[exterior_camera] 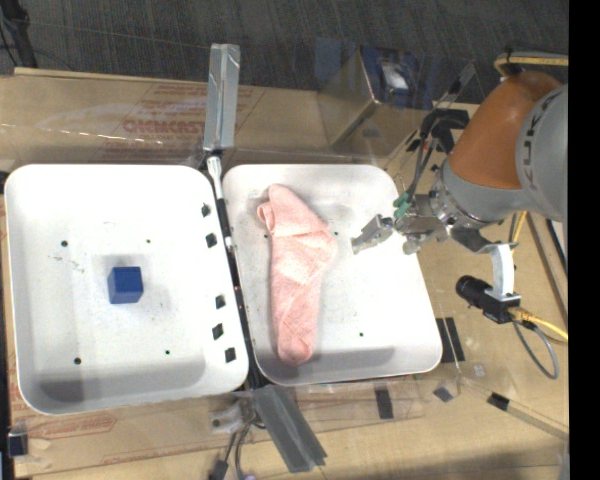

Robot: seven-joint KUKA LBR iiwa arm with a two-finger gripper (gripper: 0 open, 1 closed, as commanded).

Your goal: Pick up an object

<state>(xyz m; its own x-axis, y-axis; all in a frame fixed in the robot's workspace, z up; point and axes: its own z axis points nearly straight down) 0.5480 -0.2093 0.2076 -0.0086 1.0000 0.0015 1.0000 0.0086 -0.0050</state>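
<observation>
Claw: your two-finger gripper (370, 234) hangs over the right white bin (405, 318); I cannot tell its state.
Done: nothing lifted.
Left: rumpled pink cloth (295, 273) (nearest), small blue cube (126, 284).

Cube (126, 284) in left bin (40, 198), cloth (295, 273) in right bin (400, 313).

Soft pink cloth (295, 268) lies in a smooth white plastic bin (405, 298).

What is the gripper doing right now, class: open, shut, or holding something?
Gripper: cannot be told; it sits above the right bin, beside the pink cloth, with nothing seen in it.
</observation>
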